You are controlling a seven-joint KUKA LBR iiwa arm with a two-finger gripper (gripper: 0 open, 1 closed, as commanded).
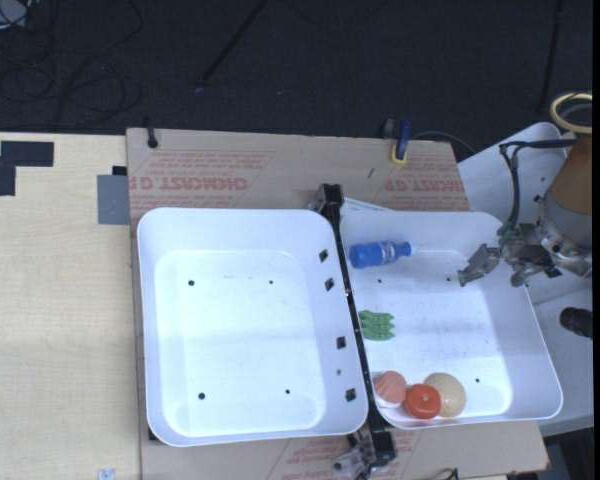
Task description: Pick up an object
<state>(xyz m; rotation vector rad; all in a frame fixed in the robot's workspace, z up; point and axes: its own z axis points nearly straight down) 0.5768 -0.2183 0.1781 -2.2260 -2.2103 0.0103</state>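
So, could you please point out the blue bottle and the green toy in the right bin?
blue bottle [378,254], camera view, middle of its body.
green toy [376,325], camera view, its centre.

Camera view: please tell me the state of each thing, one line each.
Blue bottle: lying on its side, right bin.
Green item: lying flat near the divider.
Pink ball, red ball, beige ball: clustered, near corner of the right bin.
Gripper: jaws open, holding nothing.
Left bin: level.
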